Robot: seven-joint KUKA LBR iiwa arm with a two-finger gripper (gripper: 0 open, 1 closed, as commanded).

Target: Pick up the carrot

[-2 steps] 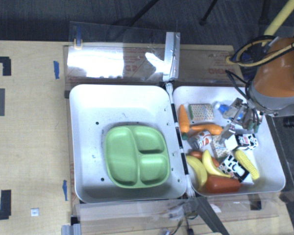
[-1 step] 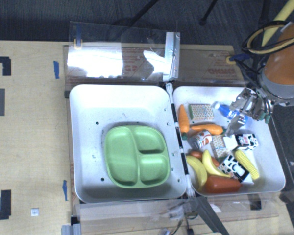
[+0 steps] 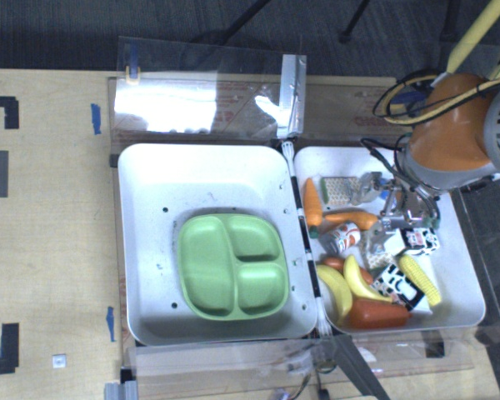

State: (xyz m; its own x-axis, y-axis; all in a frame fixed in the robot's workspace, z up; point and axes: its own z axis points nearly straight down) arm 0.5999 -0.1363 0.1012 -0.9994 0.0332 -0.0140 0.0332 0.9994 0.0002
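Observation:
The carrot (image 3: 348,219), orange and tapered, lies crosswise in the upper left part of the right bin (image 3: 471,286). A second orange piece (image 3: 313,201) stands along that bin's left wall, touching the carrot's left end. My gripper (image 3: 390,226) hangs low over the right bin, just right of the carrot's right tip, under the orange wrist band (image 3: 450,132). Nothing shows as held by it.
Around the carrot lie a small can (image 3: 346,239), a grey speckled block (image 3: 338,190), bananas (image 3: 350,285), a corn cob (image 3: 422,278), a red piece (image 3: 372,313) and black-and-white patterned pieces (image 3: 392,281). The left bin (image 3: 142,223) holds a green divided plate (image 3: 232,264).

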